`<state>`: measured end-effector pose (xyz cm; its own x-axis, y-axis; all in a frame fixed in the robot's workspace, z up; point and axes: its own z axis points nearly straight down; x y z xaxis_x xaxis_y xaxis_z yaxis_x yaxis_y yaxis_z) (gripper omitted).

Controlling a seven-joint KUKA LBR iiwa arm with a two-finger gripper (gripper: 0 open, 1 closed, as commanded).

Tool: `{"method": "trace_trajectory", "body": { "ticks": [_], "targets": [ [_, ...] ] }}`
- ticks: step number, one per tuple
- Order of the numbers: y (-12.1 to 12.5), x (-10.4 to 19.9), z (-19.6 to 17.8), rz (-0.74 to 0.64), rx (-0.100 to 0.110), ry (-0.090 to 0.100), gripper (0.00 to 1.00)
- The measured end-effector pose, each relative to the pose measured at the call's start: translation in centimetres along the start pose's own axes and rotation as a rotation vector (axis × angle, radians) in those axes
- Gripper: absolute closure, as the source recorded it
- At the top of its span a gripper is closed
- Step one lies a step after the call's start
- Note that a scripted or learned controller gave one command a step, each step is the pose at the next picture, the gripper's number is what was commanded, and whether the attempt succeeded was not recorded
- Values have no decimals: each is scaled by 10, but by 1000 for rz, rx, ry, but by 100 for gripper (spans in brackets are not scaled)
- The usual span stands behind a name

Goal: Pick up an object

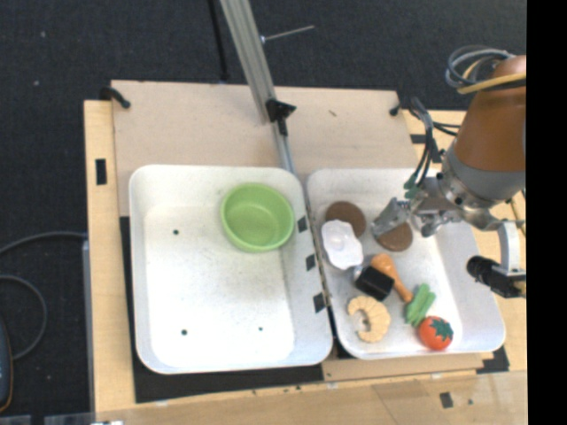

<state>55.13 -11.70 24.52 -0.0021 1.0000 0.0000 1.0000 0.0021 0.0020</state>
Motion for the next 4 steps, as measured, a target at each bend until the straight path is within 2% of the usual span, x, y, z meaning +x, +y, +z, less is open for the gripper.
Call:
{"method": "trace_trajectory", "body": {
  "ticks": [1, 3, 4],
  "targets": [
    [0, 0, 0, 2, 0, 0, 0],
    [4, 1, 122, 3, 6, -1, 0],
    [4, -1, 145, 4, 3, -2, 0]
  ]
}}
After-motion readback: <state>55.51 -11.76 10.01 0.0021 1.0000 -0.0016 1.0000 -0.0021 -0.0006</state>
